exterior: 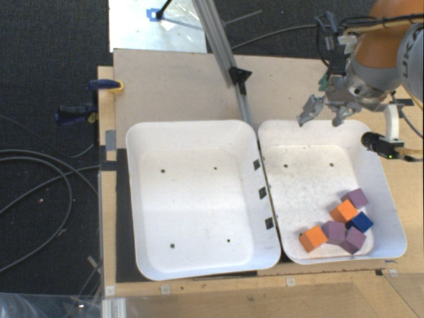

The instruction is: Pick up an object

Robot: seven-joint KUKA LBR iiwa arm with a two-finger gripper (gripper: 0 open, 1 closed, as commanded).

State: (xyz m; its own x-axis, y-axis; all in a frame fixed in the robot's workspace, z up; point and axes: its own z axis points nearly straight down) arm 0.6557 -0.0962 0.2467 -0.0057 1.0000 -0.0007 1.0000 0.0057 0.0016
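Several small blocks lie clustered in the front right corner of the right bin (311, 177): an orange block (313, 238), a second orange block (344, 211), a blue block (362, 222), and purple blocks (357, 198) (335, 231) (354, 240). My gripper (324, 113) hangs above the far rim of the right bin, well away from the blocks. Its two fingers are spread apart, open, with nothing between them.
The left bin (192, 197) sits beside the right one, with black clips along the shared rim. A slanted metal pole (222, 38) crosses above the bench at the back. A blue and yellow clamp (103, 85) grips the bench's left edge. Cables lie on the floor at left.
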